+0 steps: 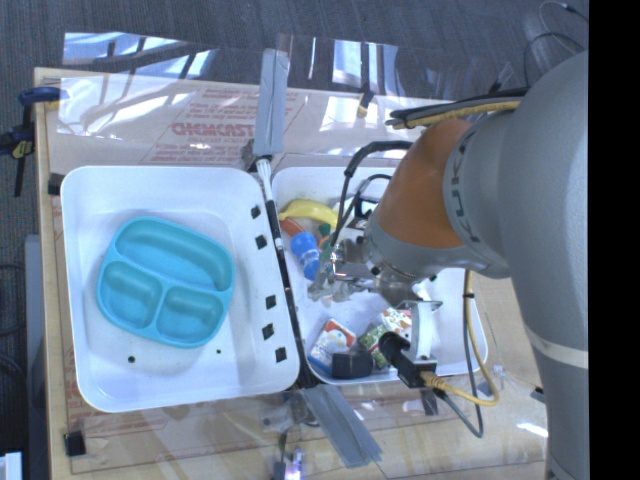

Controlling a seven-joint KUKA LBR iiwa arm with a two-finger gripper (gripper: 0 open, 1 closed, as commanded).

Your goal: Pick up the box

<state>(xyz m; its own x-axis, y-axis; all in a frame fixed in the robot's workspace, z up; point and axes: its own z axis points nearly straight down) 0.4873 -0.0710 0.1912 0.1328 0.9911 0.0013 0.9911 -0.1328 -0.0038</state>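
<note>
Glossy printed box (333, 339) beside metal end effector (330, 280), finger state indiscernible; smooth blue compartment tray (165, 282) left.

desk (150, 133): pale wood, with a clear glossy sheet over its far part
left bin (80, 268): white, shallow, lying on the desk
right bin (478, 340): white, just beside the left one, their inner rims meeting at a grey divider strip (268, 108)

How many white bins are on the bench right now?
2. The left bin holds a blue divided plate; the right bin, beside it, holds small items under the arm, which may hide more.
</note>
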